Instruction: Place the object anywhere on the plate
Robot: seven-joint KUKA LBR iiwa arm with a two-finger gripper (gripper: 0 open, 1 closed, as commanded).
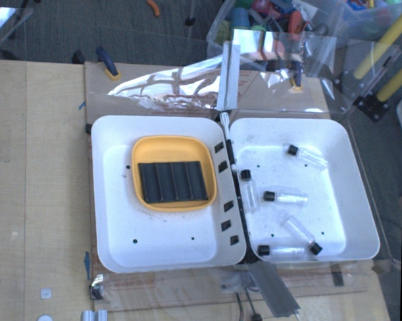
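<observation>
Bench (35, 184): wooden, bearing two shallow white bins side by side.
Left bin (112, 239): holds the plate.
Right bin (344, 194): holds five vials, scattered apart.
Plate (175, 148): yellow, squarish, toward the bin's upper middle.
Insert (172, 182): dark ribbed slab lying on the plate.
Vials: clear tubes with black caps, all in the right bin: upper (305, 155), left (248, 188), centre (285, 198), lower right (300, 235), bottom (280, 250).
Gripper: state cannot be told.
</observation>
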